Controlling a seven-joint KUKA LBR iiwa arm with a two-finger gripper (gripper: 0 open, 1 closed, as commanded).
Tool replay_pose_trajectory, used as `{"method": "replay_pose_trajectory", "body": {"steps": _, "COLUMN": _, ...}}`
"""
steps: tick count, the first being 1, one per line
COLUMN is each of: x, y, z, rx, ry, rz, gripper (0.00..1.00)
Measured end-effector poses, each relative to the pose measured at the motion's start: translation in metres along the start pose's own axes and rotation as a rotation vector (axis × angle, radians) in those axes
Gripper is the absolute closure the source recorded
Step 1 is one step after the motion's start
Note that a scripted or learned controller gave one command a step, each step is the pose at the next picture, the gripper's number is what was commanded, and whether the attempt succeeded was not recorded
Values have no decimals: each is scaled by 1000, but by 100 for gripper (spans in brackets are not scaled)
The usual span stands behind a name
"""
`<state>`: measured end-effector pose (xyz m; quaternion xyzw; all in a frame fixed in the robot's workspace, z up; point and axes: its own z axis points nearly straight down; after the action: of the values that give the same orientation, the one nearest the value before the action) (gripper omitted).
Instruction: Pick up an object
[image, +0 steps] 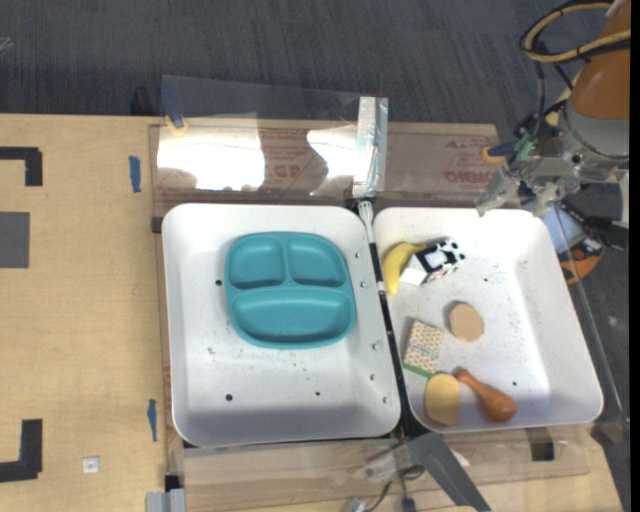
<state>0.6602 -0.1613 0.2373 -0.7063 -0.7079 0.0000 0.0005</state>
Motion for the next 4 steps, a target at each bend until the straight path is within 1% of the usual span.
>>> {"method": "replay_pose_trajectory", "body": {"steps": 1, "x": 13, "y": -28, "z": 113, "rx": -17, "ry": -3, "rz": 60, "gripper": 0}}
{"method": "replay_pose_trajectory", "body": {"steps": 2, "x": 49, "y": -76, "z": 142, "rx": 2, "ry": 1, "rz": 142, "gripper": 0}}
{"method": "replay_pose_trajectory", "body": {"steps": 3, "x": 54, "y": -128, "z": 150, "rx": -5, "ry": 0, "rz": 160, "gripper": 0}}
{"method": "replay_pose_trajectory", "body": {"steps": 4, "x": 52, "y": -127, "z": 139, "rx": -11, "ry": -3, "rz": 163, "gripper": 100}}
